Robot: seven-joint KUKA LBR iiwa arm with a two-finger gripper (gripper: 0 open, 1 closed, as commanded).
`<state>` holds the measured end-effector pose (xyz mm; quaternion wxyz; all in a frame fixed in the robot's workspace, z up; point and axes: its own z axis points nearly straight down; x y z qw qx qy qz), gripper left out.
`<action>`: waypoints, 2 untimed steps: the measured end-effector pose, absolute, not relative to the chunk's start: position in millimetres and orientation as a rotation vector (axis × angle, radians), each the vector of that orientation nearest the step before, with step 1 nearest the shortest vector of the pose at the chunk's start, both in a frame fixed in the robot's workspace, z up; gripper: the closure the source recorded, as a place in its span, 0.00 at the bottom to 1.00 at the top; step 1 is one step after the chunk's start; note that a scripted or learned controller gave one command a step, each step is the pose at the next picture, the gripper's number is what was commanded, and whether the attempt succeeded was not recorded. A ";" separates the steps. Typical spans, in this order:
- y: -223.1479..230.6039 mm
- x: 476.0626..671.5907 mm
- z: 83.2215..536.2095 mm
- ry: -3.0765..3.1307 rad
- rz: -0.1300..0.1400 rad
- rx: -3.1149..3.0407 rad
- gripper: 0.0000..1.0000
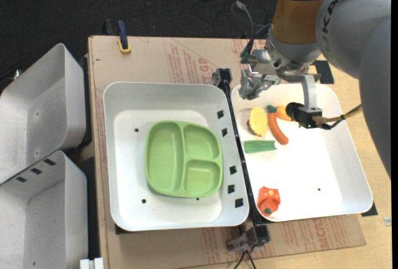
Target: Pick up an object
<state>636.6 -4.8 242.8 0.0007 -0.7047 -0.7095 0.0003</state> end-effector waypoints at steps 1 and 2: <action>43.7 647.4 233.0 -2.229 -0.002 -2.213 1.00; 91.3 644.9 238.4 -2.230 -0.003 -2.213 1.00</action>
